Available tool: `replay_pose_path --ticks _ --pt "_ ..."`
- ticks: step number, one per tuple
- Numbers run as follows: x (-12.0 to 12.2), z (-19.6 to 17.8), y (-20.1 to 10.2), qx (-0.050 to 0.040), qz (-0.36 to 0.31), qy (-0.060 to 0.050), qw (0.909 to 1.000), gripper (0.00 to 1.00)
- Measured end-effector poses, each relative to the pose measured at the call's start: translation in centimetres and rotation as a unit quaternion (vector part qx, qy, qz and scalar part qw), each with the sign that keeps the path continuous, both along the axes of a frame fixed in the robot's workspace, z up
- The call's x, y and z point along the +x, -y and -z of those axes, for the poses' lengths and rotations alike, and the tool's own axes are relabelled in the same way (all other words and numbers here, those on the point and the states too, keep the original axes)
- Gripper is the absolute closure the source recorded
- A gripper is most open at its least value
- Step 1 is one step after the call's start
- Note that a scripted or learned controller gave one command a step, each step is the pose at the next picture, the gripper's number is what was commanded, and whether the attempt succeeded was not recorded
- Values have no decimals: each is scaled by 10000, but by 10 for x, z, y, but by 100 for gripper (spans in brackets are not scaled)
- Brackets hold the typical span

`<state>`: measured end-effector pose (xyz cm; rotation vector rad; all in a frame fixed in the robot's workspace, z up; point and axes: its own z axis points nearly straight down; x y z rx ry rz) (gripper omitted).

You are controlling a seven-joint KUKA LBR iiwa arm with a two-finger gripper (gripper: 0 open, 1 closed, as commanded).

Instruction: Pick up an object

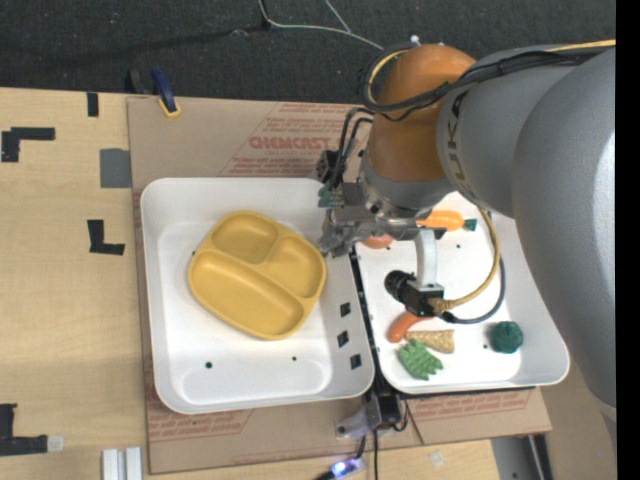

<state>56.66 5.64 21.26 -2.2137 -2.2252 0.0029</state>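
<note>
My gripper hangs under the orange band of the arm, over the divider between the two bins at their far end. In the right bin lie several small toy foods. An orange carrot shows just right of the wrist. A red piece, a tan wedge and a green leaf are bunched at the near left. A dark green ball sits near the right wall. I see nothing in the gripper. The arm hides the far part of the right bin.
A yellow divided plate lies in the left bin. A black cable with a plug loops from the arm over the right bin. Both bins rest on a cardboard sheet on the wooden bench.
</note>
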Motion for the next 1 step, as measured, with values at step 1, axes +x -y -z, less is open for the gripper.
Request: replay_pose_path --ticks 1 --pt "-21 -17 -45 4 -11 9 10000 100"
